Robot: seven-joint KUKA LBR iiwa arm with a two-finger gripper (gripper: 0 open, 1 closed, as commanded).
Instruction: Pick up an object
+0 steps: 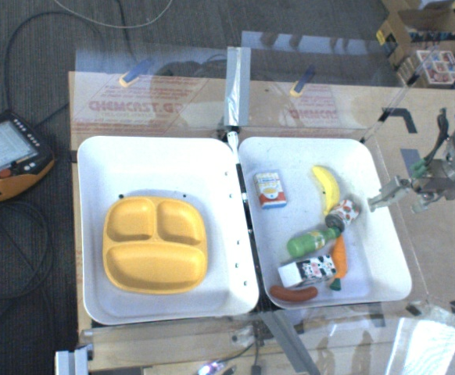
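Note:
The right bin (384, 287) holds several small objects. A small orange and blue box (270, 189) lies near its back left. A yellow banana (326, 187) lies to the right of the box, with a small red and white item (345, 211) just below it. Nearer the front sit a green bottle (309, 243), an orange carrot (339, 258) and a black and white carton (309, 271), close together and touching. A red sausage (294, 293) lies against the bin's front wall.
The left bin (94, 162) holds a yellow divided tray (155, 243). A metal fixture with a rod (424, 184) stands just outside the right bin's right wall. A teach pendant (7, 153) lies on the floor at the far left. Cardboard boxes (419, 22) sit at the top right.

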